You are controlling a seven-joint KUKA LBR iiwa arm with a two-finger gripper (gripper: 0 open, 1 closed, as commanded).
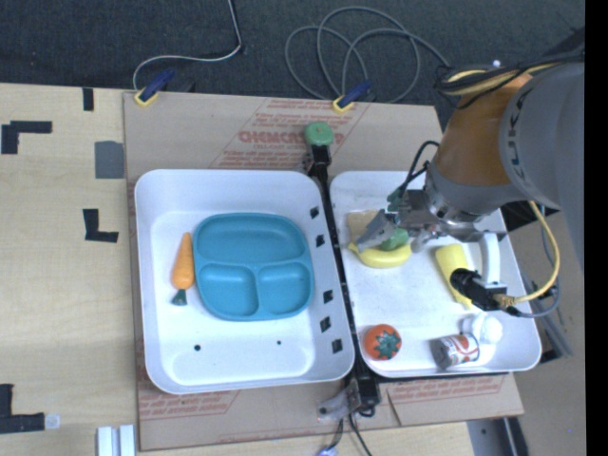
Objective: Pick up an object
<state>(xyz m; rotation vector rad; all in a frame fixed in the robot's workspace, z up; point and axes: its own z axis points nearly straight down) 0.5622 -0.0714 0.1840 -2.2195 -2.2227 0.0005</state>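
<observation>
My arm (503,150) reaches over the right bin (418,302). The left bin (157,255) holds a blue divided plate (254,264) and a carrot (181,262). My gripper (391,228) is above the yellow banana (383,254); I cannot tell its state. A tomato (383,342) and a small can (459,350) lie near the front.
</observation>
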